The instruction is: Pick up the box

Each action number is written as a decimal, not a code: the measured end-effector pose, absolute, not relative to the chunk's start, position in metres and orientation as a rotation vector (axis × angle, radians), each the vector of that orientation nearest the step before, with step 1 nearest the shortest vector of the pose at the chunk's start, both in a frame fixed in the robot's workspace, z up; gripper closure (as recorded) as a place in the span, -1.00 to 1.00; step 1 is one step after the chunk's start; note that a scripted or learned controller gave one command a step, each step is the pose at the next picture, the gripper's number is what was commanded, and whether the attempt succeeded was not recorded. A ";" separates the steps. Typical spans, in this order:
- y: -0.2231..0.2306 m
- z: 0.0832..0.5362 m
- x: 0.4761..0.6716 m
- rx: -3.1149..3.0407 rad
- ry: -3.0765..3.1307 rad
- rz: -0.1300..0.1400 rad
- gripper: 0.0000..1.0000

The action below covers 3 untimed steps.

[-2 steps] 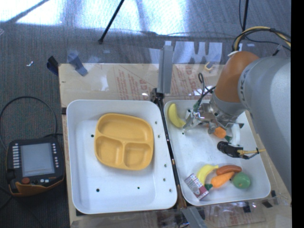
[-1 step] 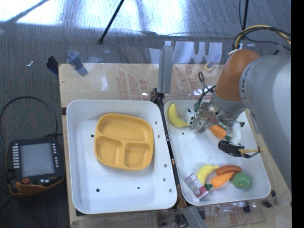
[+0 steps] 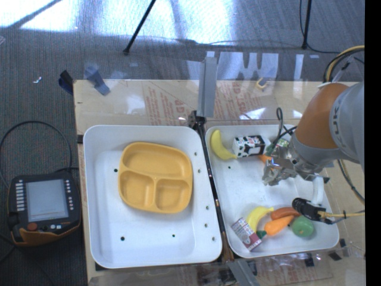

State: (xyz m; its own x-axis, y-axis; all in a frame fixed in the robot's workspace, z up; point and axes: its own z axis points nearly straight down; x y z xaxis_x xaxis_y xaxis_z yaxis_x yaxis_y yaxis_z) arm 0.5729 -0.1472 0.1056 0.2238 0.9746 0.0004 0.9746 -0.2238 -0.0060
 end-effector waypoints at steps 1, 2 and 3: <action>-0.106 0.085 0.573 -2.435 -1.976 0.005 1.00; -0.063 0.285 0.609 -2.639 -1.699 0.009 1.00; -0.012 0.341 0.645 -2.530 -1.858 0.008 1.00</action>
State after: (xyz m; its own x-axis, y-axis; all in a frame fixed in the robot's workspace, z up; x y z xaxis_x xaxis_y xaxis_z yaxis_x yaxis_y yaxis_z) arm 0.6447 -0.0124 0.3408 0.2995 0.9541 -0.0030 0.9541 -0.2995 -0.0050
